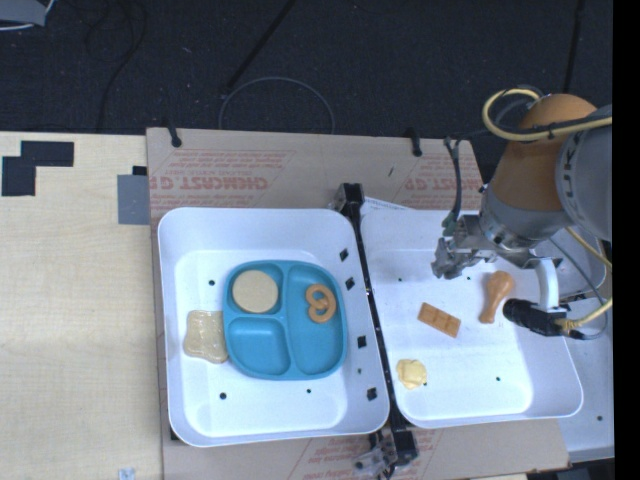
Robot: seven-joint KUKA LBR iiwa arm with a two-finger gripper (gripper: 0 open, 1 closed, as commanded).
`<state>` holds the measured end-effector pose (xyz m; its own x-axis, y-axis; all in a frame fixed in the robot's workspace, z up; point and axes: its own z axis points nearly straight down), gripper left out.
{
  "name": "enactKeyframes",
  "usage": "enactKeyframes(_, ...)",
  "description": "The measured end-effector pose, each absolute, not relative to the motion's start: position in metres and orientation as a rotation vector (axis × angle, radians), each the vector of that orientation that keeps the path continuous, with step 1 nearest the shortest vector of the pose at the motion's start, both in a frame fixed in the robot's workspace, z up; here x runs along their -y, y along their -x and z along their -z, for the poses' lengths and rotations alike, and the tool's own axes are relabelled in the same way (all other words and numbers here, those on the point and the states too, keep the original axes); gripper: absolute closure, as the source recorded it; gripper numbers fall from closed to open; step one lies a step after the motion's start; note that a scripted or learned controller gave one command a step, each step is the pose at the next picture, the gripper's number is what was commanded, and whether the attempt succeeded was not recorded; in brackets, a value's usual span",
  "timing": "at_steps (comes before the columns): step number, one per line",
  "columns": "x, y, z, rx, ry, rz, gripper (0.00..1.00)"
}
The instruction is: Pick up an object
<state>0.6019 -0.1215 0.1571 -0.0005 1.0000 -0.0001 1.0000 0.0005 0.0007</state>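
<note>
Surveying the worktop (80, 298), we record 2 shallow white plastic bins side by side. The right-hand white bin (560, 393) carries 3 loose items: a tan drumstick-shaped toy (494, 296), a flat orange-brown cracker-like rectangle (438, 319) and a small pale yellow lumpy piece (411, 373). The left-hand white bin (190, 238) carries a blue 3-compartment plastic tray (270, 353) with a round beige disc (254, 291) in its upper-left compartment and a brown pretzel shape (320, 304) in its upper-right one; a pale bread-slice shape (205, 336) lies beside the tray's left edge, touching it.

The pincer (455, 261) sits low over the upper part of the right-hand bin, just left of the drumstick toy and above the cracker. We cannot tell its state from this angle, and nothing is seen between its tips.

In our judgement, the drumstick toy is the nearest candidate. It appears to be light, rigid moulded plastic, likely smooth and prone to rolling. We would advise closing across the narrow shaft below the bulbous end. The cracker lies flat, offering little edge.
</note>
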Motion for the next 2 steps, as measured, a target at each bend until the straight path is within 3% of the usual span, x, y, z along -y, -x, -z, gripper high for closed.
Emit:
enactKeyframes(1,0.1195,-0.5993,-0.2197,-2.221,-2.218,-0.003,1.0)
enactKeyframes(2,0.1208,-0.5992,-0.2296,-2.224,-2.22,0.001,1.0)
